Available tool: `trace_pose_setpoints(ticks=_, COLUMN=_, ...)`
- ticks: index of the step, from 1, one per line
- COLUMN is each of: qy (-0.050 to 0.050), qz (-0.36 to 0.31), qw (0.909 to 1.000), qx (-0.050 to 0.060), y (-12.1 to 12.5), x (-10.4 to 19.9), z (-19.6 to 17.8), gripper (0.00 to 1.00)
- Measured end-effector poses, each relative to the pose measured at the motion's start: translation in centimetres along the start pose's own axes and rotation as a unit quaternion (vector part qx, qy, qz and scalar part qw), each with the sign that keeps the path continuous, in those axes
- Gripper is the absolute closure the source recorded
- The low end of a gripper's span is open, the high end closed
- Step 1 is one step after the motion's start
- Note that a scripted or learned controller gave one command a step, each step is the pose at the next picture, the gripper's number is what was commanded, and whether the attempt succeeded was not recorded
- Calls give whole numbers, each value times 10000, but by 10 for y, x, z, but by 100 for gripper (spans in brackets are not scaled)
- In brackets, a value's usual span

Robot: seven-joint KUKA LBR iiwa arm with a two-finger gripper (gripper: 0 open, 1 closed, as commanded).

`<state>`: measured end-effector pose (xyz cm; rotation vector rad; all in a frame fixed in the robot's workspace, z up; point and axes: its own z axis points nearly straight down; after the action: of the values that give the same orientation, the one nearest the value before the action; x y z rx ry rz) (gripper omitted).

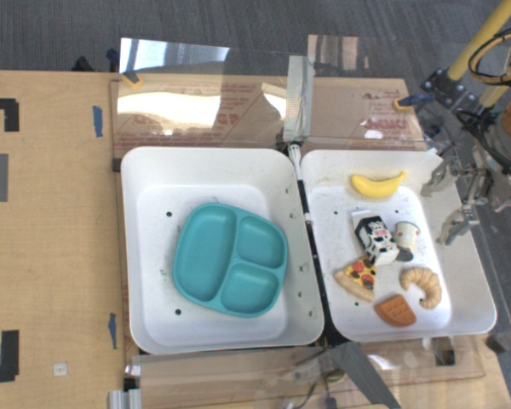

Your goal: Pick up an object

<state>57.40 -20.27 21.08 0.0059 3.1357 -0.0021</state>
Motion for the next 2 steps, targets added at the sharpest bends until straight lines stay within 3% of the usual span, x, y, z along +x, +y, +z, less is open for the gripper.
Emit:
trace_pose_setpoints(ticks=1, qy=-82, qz=-86, qw=9999, qx=21, y=-16, x=24, z=106, gripper=0)
trace_pose_setpoints(ticks=2, qy=-55, qz=800, qw=9968, qx=-7, y=56, x=70, z=121, gripper=0)
